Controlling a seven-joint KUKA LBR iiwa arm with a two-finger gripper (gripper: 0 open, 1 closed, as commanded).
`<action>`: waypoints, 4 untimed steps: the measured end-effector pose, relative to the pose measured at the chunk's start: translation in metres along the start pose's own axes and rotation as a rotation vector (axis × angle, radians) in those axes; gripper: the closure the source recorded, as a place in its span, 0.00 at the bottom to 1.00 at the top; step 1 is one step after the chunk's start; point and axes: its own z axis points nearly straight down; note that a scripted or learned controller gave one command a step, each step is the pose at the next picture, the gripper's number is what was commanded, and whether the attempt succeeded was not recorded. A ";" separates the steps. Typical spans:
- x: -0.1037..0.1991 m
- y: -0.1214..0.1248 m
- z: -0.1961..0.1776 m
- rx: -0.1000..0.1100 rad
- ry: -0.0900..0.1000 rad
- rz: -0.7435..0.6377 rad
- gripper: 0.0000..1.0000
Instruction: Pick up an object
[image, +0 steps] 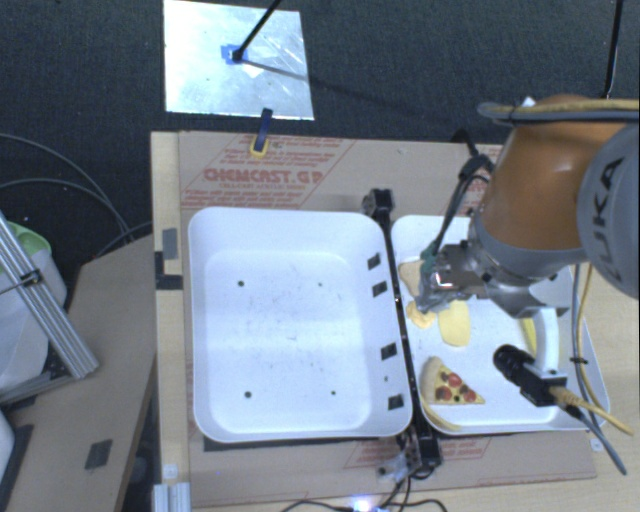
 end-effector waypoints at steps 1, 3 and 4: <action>-0.056 -0.001 -0.056 0.005 -0.007 0.017 1.00; -0.035 -0.002 -0.028 0.011 -0.005 0.017 1.00; 0.032 -0.001 -0.027 0.012 -0.002 0.005 1.00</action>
